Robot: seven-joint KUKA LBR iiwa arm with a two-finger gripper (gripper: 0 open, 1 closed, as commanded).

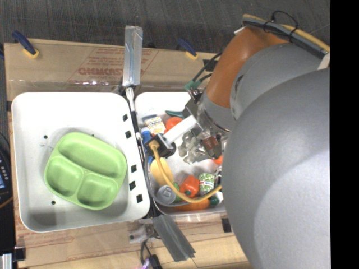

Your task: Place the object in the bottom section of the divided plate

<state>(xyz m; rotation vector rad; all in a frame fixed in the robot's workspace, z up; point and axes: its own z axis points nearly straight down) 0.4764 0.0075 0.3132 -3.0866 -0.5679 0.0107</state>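
Note:
A green divided plate (85, 170) lies in the left white bin (33, 128), with one long section at its upper side and two smaller ones at its lower side; nothing lies in it. My gripper (195, 148) is down inside the right bin (168, 101), over a heap of small objects. Below it lie a yellow banana-like piece (159, 173), an orange-red piece (190, 186), a green can (207, 181) and a silver can (166, 194). The big grey arm hides most of the right bin.
Against the right bin's far wall lie a blue and white packet (150, 122) and an orange piece (173, 121). A red bit (217, 160) peeks out by the arm. A ridge with black clips (133, 156) divides the bins. Cardboard (67, 60) lies behind them.

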